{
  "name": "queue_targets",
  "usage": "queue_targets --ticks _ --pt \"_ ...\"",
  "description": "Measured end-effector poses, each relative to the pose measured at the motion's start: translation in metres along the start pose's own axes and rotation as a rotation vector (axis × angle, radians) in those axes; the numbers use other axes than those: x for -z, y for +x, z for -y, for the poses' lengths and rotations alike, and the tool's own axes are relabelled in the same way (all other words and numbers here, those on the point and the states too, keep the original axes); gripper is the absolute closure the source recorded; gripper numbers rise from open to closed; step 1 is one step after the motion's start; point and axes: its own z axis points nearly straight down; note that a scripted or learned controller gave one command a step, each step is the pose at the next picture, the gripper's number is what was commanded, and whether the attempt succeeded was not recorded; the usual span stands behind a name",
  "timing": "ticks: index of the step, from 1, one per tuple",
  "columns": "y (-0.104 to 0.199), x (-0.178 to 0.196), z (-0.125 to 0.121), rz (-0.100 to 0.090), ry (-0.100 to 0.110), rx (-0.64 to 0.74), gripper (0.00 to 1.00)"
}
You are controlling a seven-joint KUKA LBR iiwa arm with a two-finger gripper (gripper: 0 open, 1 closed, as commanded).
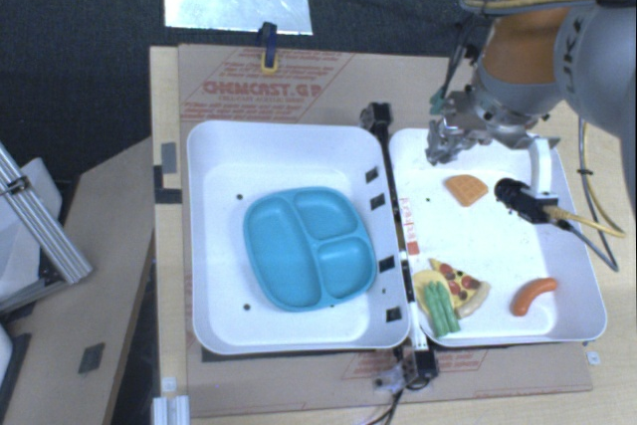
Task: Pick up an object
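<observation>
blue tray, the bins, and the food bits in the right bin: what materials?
Blue tray: looks like moulded plastic, matte with a soft sheen, three pressed compartments. Bins: thin white plastic, probably vacuum-formed, with rounded rims and a slight gloss. Pizza slice, sausage and orange piece: likely toy plastic or rubber, with flat uniform colours.

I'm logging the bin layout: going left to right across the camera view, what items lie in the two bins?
Blue divided plastic tray → green bean pod toy → pizza slice toy → red sausage toy.
</observation>
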Motion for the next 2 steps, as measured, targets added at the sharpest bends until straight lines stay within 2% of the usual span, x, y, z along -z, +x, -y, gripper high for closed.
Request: queue_targets --ticks 1,2 --pt "0.055 -0.003 -0.010 0.001 0.000 -0.002 1.00" --pt "0.108 -0.020 -0.005 0.000 0.002 -0.001 1.00"
